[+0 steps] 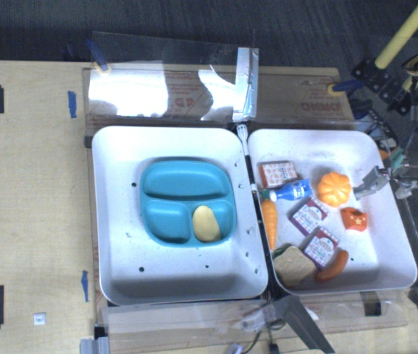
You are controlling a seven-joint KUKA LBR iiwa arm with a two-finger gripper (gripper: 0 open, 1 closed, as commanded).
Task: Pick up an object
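Since the task does not say which thing to pick, any toy in the right bin [404,260] could be the one, and they all lie loose and close together there. Nearest of them are a slice of bread [291,265] and a brown sausage [332,265], both pushed up against the front wall of the bin. Just behind them lie two small purple packets [319,246], tipped at a slant; they have labels, but the writing is too small to read. A carrot [268,223] lies along the left wall, and a little red toy [354,218] sits alone, so it looks easy to reach. Farther back are a blue bottle [291,192], an orange pumpkin [335,188] and a brown packet [278,173]. The gripper [377,181] hangs just beside the pumpkin, on its right, near the bin's edge. I cannot tell if it is wide or narrow, and nothing can be seen held in it. The left bin [113,220] holds a blue tray [172,183] with a yellow egg shape [206,223] in one of its parts. Past both bins, on the counter [32,198], lies cardboard [304,94] with red print that is too blurry to read.
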